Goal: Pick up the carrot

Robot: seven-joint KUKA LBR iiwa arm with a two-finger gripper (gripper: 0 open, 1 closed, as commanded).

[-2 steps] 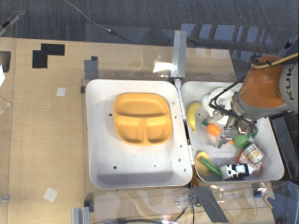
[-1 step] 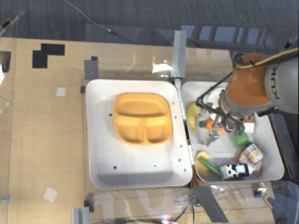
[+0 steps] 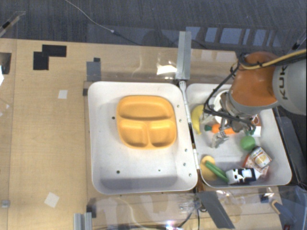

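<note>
The carrot (image 3: 217, 128), orange with a green end pointing left, lies in the upper middle of the right bin (image 3: 280, 169). My gripper (image 3: 222, 137) hangs straight over it from the grey arm with the orange band (image 3: 253, 85), and it covers the carrot's right part. The gripper is down at the carrot's level, close to it or touching it. The wrist hides whatever lies directly beneath it.
The right bin also holds a yellow fruit (image 3: 197, 117) by the left wall, a green ball (image 3: 248, 143), a small carton (image 3: 259, 158), a black-and-white item (image 3: 242, 175) and a green stick with a yellow piece (image 3: 214, 169). A yellow divided plate (image 3: 146, 121) sits in the left bin (image 3: 100, 176).
</note>
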